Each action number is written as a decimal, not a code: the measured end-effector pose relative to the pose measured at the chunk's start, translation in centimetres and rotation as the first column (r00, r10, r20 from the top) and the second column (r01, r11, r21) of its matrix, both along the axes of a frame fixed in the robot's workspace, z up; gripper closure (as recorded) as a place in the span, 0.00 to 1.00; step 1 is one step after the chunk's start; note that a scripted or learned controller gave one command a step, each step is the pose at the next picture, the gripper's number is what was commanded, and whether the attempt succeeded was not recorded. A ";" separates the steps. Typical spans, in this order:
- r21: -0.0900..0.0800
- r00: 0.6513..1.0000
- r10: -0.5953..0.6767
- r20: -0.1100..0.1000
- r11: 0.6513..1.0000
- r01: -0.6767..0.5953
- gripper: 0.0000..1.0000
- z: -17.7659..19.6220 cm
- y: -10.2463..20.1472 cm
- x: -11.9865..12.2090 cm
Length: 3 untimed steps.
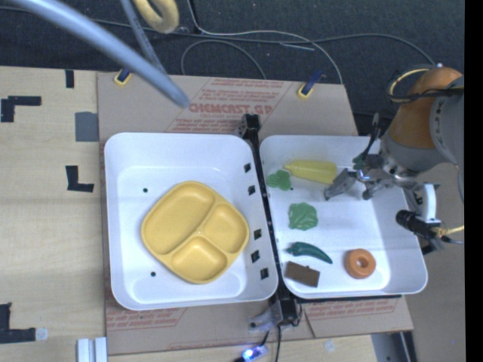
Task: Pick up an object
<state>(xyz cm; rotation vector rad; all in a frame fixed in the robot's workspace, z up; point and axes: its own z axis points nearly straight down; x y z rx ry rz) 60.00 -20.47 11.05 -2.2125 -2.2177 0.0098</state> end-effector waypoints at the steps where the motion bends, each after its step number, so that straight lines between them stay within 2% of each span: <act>1: -0.004 1.000 0.000 0.006 1.000 0.000 0.00 -2.9 0.0 0.0; 2: -0.005 1.000 0.002 0.008 1.000 -0.001 1.00 -2.0 -0.1 0.1; 3: -0.001 1.000 -0.001 0.009 1.000 0.001 1.00 3.9 -0.3 -0.2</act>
